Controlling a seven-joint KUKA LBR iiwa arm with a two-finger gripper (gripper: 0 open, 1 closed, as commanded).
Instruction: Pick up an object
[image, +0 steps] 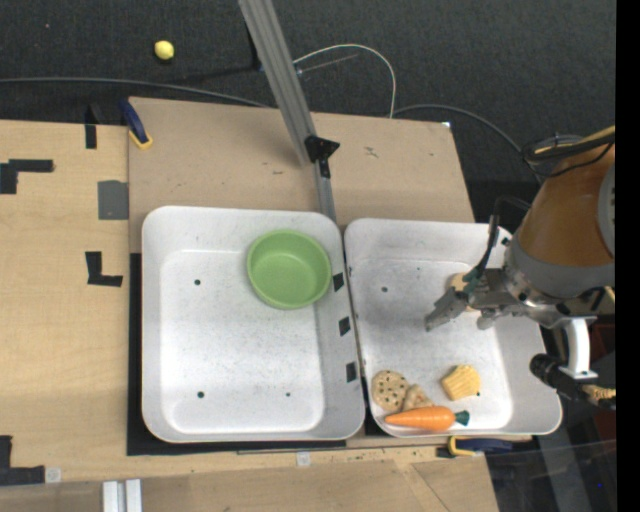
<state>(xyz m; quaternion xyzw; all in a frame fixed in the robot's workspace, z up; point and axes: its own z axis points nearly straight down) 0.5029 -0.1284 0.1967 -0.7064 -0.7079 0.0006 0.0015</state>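
Note:
My gripper (462, 318) hangs over the middle of the right bin (400, 245), open, with nothing between its fingers. Below it, near the bin's front edge, lie a yellow corn piece (460, 381), a brown cookie (388, 386) with a second cookie piece (417, 398) beside it, and an orange carrot (424, 419) with a green tip. The corn piece is the closest to the gripper, a short way in front of it. A green bowl (289, 268) sits upright in the back right part of the left bin (180, 330).
A grey pole (285, 80) slants down from the top to the seam between the bins. Cables (350, 55) loop over the dark floor behind the bench. The arm's orange band (570, 215) stands at the right of the right bin.

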